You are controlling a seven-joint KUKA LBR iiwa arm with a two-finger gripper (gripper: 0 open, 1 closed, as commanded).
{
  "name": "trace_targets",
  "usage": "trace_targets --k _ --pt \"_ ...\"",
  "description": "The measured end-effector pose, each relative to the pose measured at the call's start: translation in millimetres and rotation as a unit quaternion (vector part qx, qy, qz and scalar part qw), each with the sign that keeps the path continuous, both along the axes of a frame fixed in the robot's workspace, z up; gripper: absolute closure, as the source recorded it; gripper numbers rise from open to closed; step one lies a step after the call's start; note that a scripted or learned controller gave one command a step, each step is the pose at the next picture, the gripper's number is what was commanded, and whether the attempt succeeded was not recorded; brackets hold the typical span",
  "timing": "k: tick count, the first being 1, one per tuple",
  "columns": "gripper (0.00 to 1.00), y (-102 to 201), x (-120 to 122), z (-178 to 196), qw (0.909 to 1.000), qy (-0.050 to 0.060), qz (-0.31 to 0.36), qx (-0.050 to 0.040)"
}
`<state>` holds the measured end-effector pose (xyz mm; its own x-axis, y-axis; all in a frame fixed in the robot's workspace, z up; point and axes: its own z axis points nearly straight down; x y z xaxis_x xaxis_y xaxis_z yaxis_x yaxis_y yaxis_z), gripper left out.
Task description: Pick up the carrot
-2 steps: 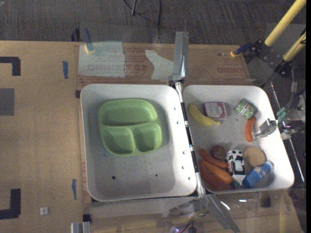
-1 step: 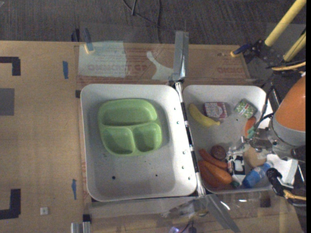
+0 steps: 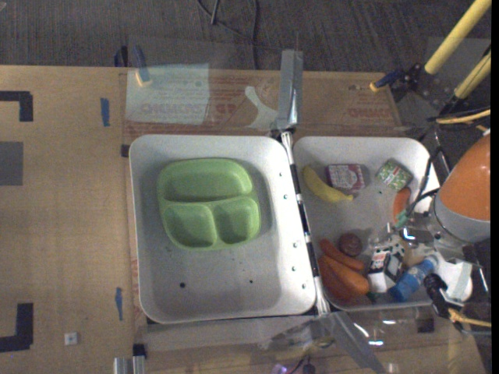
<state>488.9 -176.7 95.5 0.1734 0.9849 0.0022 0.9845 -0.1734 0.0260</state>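
Arm over right bin, orange tapered carrot point(image 3: 344, 274) lying at the bin's near-left corner, not held.
We see the two-finger gripper point(image 3: 396, 249) low in the right white bin point(image 3: 355, 143), just right of the carrot; we cannot tell its state, cluttered and blurred there. Dark round item point(image 3: 351, 244) touches the carrot's far side; blue bottle point(image 3: 411, 280) and a small black-white object point(image 3: 380, 261) crowd its right. Yellow banana point(image 3: 325, 185), maroon packet point(image 3: 345, 177), green packet point(image 3: 393, 174) sit further back. Left white bin point(image 3: 148, 232) holds a green three-compartment plastic tray point(image 3: 208, 202). Orange-banded arm point(image 3: 466, 197) cut off at right.
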Motion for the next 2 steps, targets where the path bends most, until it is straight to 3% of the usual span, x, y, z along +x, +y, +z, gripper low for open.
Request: trace_targets --k 1,2 --pt "1.00 -2.8 0.1 10.4 1.0000 -0.002 -0.002 -0.0028" --pt "1.00 126.4 -9.3 88.7 0.9991 0.013 0.040 0.0010"
